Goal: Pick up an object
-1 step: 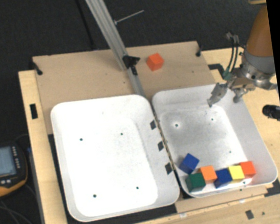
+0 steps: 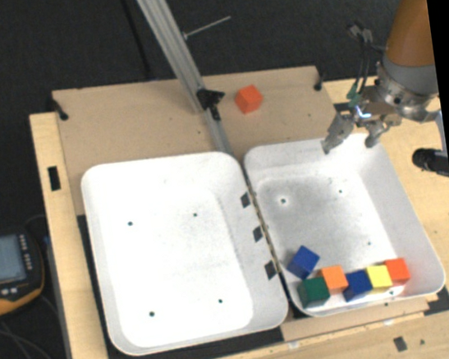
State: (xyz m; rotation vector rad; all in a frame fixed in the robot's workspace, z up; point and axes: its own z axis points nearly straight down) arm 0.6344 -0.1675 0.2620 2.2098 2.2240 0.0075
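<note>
Blocks first: a tight little cluster sits along the near edge of the right bin. There's a blue block standing slightly apart and turned at an angle, just behind the row. The row itself runs left to right: green block, orange block, a second blue block, yellow block, and a red-orange block at the end, all packed side by side against the bin's front wall.

One more cube is out of the bins altogether: an orange cube lying on the brown board behind them, just right of the slanted metal rail.

The gripper hangs over the far right corner of the right bin, well apart from the cluster of blocks. Its two fingers are spread wide, with nothing between them. Above it the arm's orange band leads off to the right.

The left bin sits beside the right one, their rims touching along the middle. Off to the far left, a small screen device rests on the dark floor.
</note>
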